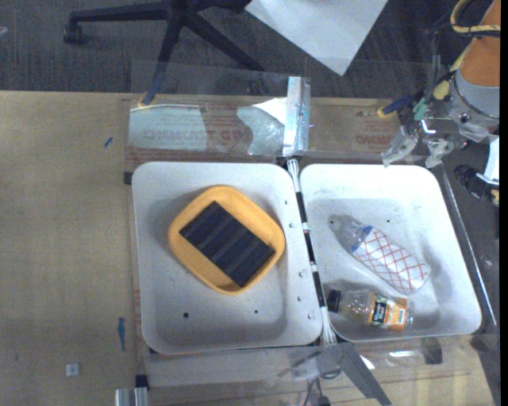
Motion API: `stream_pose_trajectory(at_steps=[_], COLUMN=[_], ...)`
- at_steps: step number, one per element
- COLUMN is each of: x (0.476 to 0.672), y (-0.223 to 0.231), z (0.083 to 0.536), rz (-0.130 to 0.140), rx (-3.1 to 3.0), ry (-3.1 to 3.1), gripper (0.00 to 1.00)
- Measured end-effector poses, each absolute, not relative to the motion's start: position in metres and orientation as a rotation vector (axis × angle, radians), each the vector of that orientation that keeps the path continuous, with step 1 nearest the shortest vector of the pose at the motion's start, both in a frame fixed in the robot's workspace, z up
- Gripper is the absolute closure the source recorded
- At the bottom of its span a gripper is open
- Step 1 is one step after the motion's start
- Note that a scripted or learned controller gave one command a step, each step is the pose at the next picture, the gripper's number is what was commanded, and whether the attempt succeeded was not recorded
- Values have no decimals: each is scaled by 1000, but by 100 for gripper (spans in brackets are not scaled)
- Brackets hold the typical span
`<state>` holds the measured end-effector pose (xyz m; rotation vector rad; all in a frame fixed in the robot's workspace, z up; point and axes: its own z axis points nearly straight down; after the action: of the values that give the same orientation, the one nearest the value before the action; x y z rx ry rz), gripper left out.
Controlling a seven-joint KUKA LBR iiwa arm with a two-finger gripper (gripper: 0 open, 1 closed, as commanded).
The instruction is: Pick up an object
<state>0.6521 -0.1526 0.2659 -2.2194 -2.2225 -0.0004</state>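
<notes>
The left bin [159, 317] holds a yellow-orange rounded dish with a dark ribbed panel [226, 238] on top, lying at an angle. In the right bin [452, 238] a clear plastic bottle with a red-checked label [382, 255] lies on its side. Below it, near the front wall, a small juice bottle with an orange label [370, 308] also lies flat. My gripper [414, 152] hangs at the upper right, above the back rim of the right bin, well clear of both bottles. Its two fingers are spread apart and open, with nothing between them.
A clear plastic box with crumpled film [238, 127] stands behind the left bin. A white sheet [325, 28] and a chair base [159, 24] lie on the floor beyond the bench. The arm's orange band [480, 63] shows at the top right corner.
</notes>
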Motion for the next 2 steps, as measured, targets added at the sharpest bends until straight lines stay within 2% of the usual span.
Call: stream_pose_trajectory(at_steps=[1,2], x=[602,587], y=[-99,-137], z=[181,88], rz=[0,-7], rx=[-2045,-1855], ry=[-2384,-2543], gripper=[0,0])
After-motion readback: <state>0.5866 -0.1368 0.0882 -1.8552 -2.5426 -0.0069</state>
